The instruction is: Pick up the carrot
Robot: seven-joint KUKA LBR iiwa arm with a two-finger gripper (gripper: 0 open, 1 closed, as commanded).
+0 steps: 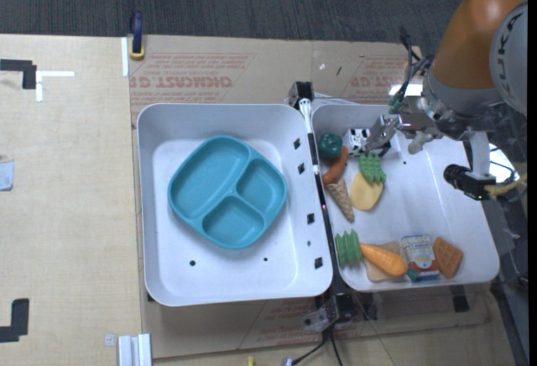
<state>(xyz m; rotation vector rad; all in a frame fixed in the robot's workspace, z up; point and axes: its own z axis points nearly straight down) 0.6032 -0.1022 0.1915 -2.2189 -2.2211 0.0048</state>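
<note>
The carrot (382, 256) is orange with a green leafy top and lies near the front edge of the right bin (428, 205), its top pointing left. My gripper (380, 133) hangs over the back left part of that bin, well behind the carrot and apart from it. It sits just above a small black and white item (358, 138). The grey arm with its orange band (474, 28) reaches in from the upper right.
A teal ball (331, 142), an orange-red sausage-like piece (337, 164), a yellow fruit with green leaves (367, 188) and a brown cone (341, 201) crowd the right bin's left side. A packet (419, 255) and a cracker (447, 255) lie right of the carrot. The left bin (168, 272) holds a blue divided plate (226, 190).
</note>
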